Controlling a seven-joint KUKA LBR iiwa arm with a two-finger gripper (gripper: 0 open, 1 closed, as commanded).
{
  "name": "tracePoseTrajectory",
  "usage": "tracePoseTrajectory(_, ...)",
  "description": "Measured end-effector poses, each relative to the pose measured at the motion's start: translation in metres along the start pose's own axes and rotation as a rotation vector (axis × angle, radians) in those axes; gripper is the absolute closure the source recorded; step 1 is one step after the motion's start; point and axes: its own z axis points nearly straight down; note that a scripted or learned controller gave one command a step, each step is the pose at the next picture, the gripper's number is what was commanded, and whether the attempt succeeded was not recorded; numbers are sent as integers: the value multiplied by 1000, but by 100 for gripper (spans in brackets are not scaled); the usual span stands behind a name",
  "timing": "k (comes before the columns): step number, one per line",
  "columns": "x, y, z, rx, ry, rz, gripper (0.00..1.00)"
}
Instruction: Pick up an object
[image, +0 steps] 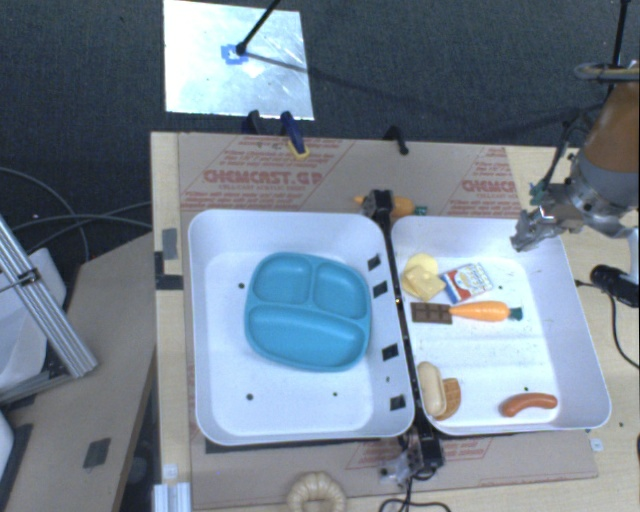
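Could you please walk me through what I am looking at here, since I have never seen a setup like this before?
This is a single picture from a camera fixed above a workbench, looking down at a slant. The grey machine with the orange band at the right is a robot arm; its gripper, the part that grasps things, hangs over the far right corner of the right bin. I cannot tell whether it is open or shut, and nothing shows in its grasp.

Two shallow white bins sit side by side. The left bin holds a blue divided plate. The right bin holds toy food: a yellow piece, a small printed carton, a carrot touching a brown chocolate bar, a bread roll and a sausage. The arm's job is to pick one object up.
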Motion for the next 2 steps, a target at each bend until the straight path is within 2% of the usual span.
tracePoseTrajectory(1,0,1,-12,4,1,0,100)
tracePoseTrajectory(2,48,-26,-2,10,3,-1,100)
